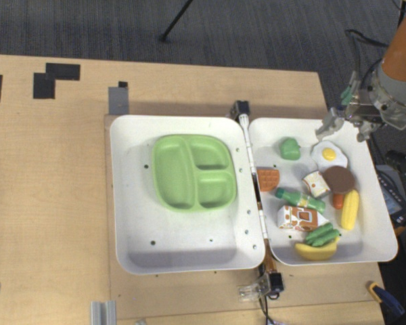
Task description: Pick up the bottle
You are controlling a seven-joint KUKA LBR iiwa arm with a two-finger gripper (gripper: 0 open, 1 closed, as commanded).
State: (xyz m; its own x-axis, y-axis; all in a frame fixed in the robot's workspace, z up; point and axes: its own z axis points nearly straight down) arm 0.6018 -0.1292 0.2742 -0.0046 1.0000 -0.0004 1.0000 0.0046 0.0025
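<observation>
- Jaws of the gripper (pixel 342 122) look spread, holding nothing, above the right bin's (pixel 375 249) far edge.
- Green bottle (pixel 299 198) lies mid-bin, touching the carton (pixel 298 217).
- Crowding neighbours risk a wrong grab.

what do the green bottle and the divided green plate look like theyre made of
Green bottle: probably moulded plastic, smooth, slightly glossy with a lighter label band.
Divided green plate: likely plastic too, matte to satin, one even colour with soft rounded compartment ridges.

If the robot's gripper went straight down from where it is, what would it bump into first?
Probably the fried egg toy, which lies nearest below the gripper in the right white bin; depth is hard to judge from this slanted view.
</observation>
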